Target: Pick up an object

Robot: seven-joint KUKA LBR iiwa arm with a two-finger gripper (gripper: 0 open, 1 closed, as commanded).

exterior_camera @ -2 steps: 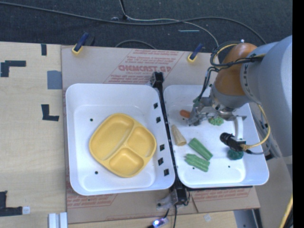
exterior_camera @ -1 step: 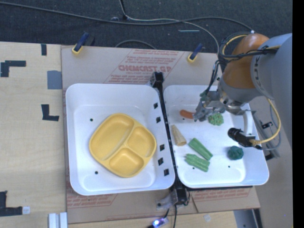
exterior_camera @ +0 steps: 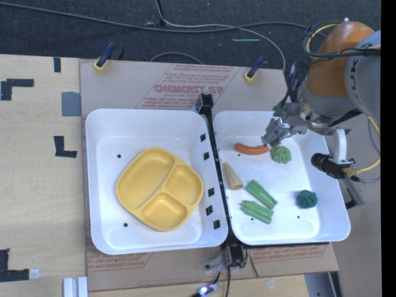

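In the right bin (exterior_camera: 322,228) lie several toy foods. An orange-red sausage (exterior_camera: 250,148) lies near the bin's back, with a light green broccoli piece (exterior_camera: 281,154) just right of it. A tan cone (exterior_camera: 232,177) lies toward the left wall, two green pods (exterior_camera: 260,193) (exterior_camera: 256,211) sit mid-bin, and a dark green floret (exterior_camera: 305,198) rests at the right. My gripper (exterior_camera: 275,135) hangs low over the back of this bin, just above the sausage's right end and the light green broccoli.
The left bin (exterior_camera: 102,166) holds a yellow divided plate (exterior_camera: 159,188). A black divider with clips (exterior_camera: 213,166) runs between the bins. The grey arm with its orange band (exterior_camera: 334,60) reaches in from the right, with cables looping nearby.
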